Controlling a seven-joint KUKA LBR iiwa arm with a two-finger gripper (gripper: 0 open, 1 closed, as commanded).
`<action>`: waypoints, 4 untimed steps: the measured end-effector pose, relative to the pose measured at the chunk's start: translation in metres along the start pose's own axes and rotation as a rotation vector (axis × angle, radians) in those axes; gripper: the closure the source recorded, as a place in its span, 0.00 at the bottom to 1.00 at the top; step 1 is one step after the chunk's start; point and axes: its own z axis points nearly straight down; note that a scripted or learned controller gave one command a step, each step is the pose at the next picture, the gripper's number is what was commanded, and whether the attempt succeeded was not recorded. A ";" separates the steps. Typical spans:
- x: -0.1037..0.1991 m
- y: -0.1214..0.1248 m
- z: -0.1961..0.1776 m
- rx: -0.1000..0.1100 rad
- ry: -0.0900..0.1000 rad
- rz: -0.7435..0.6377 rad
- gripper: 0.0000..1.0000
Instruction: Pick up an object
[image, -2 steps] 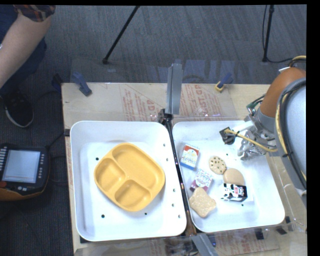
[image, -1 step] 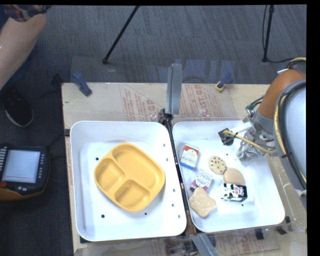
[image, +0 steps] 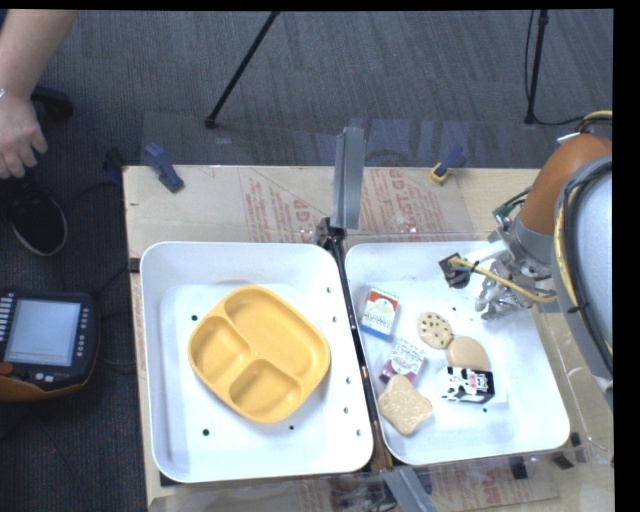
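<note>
Hovering at the right bin's (image: 555, 420) two o'clock, the tool (image: 497, 296), grip state indeterminate, is positioned with the cookie (image: 434, 329) at its eight o'clock.

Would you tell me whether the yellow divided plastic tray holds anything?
Empty: the yellow divided plastic tray shows three bare compartments in the left white bin.

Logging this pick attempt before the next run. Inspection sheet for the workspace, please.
Surface: two white bins, left bin and right bin, on a wooden bench.
Job's things: in the right bin, small carton, cookie, pink packet, toast-shaped toy, tan bun-shaped toy, black-and-white box.
Clutter: yellow divided plate in the left bin.
Grippers: gripper over the right bin's upper right; holds nothing visible.
Cables: yellow cable at the wrist.
Surroundings: pendant, person's hand, tripod legs.
</note>
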 end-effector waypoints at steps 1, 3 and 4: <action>-0.001 0.000 0.010 -0.002 0.002 0.002 1.00; -0.001 -0.001 -0.009 0.001 -0.002 -0.004 1.00; -0.001 0.000 -0.018 0.003 -0.004 -0.004 1.00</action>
